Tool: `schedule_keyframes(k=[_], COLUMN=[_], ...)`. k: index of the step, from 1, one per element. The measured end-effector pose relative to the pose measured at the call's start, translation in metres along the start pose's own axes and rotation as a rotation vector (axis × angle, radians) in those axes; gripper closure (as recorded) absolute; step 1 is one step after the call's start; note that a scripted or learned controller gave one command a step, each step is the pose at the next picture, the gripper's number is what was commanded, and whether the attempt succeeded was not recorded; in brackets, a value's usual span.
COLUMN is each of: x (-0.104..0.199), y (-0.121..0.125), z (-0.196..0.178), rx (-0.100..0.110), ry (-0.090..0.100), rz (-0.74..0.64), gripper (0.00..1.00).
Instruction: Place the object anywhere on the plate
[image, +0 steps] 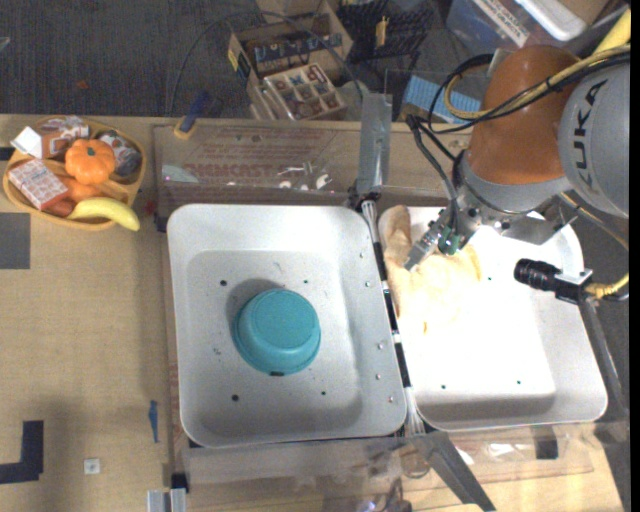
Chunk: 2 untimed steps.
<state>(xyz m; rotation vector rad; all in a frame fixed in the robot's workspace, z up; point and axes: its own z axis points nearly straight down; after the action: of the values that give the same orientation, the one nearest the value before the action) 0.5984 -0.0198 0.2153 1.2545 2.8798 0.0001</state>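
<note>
A teal round plate (278, 330) lies in the middle of the left white bin (200, 250). In the right bin (520, 370), against its left wall, lies a pale tan, bread-like object (397, 232), with a washed-out yellow object (435, 285) just below it. My gripper (424, 248) hangs low over the upper left part of the right bin, pointing down and left, its tip right beside the tan object. The grey arm with its orange band (520, 110) comes in from the upper right. Whether anything is in the gripper is hidden by glare and the wrist.
A black cylindrical part (540, 273) sticks out by the arm over the right bin. A metal divider (392, 320) separates the two bins. A bowl of toy fruit (75, 175) stands on the bench at the far left. Boxes and cables lie behind the bench.
</note>
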Motion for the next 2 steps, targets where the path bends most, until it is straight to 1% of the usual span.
schedule_keyframes(k=[1,2], x=[0.031,0.07], y=[0.049,0.089], z=[-0.005,-0.016], rx=[-0.004,-0.006], ry=[-0.005,-0.005], rz=[-0.398,-0.797], gripper=[1.0,1.0])
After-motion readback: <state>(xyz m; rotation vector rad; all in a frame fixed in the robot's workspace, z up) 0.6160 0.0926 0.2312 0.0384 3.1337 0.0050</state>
